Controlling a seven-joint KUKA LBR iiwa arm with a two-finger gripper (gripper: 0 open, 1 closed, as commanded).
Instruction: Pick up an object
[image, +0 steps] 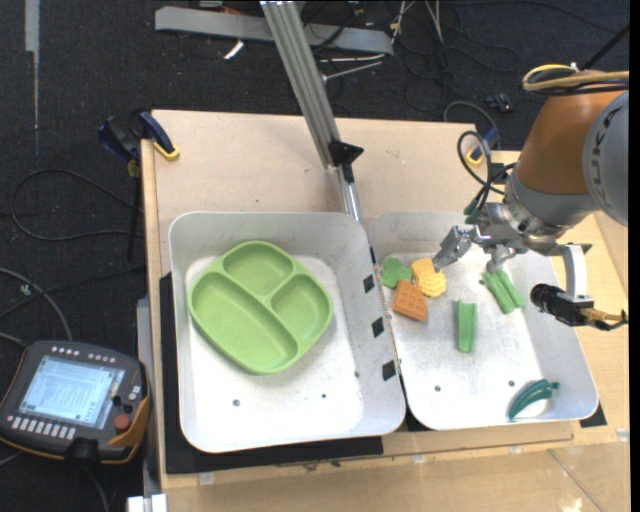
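Note:
My gripper (476, 255) hangs over the far part of the right bin (560, 345), fingers spread open with nothing between them. Its left fingertip (452, 248) is just up and right of a yellow waffle-like piece (431, 279). Beside that piece lie a green leafy piece (395, 271) and an orange waffle square (410, 301). A green stick (465, 326) lies in the middle of the bin. Another green piece (503, 292) sits just below the right fingertip (497, 262). A teal object (532, 397) rests in the near right corner.
The left bin (200, 400) holds a green divided plate (262, 305). A slanted metal pole (312, 90) stands at the back between the bins. A teach pendant (70, 398) lies on the floor at the left.

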